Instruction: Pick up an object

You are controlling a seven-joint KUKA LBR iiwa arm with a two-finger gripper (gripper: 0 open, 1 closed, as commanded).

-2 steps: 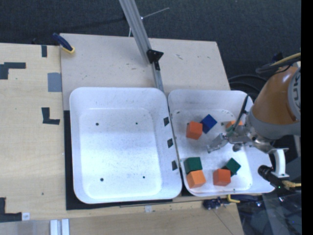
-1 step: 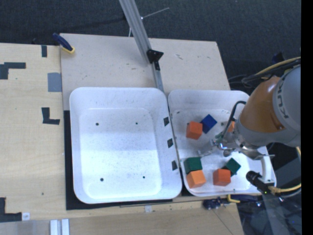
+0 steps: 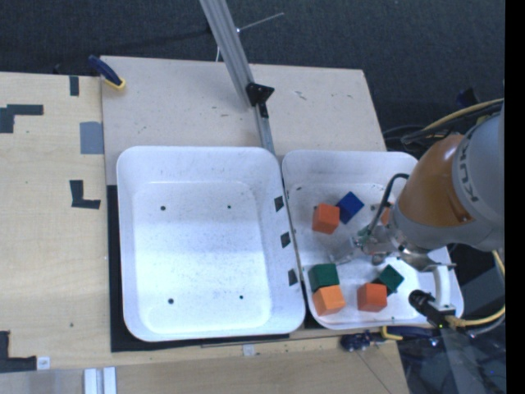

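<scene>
Now, end effector [image 3: 373, 243] low in the right bin [image 3: 344, 164].
You can't tell its grip state; the green block [image 3: 390, 278] sits nearest, at five o'clock.

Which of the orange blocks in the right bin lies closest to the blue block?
The orange block in the upper part of the right bin, just left of the blue block. The other two orange blocks lie along the bin's lower edge.

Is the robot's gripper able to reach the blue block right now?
Probably yes. The blue block lies uncovered in the right bin, with only an orange block touching its side. The gripper is just beside it, nothing between.
</scene>
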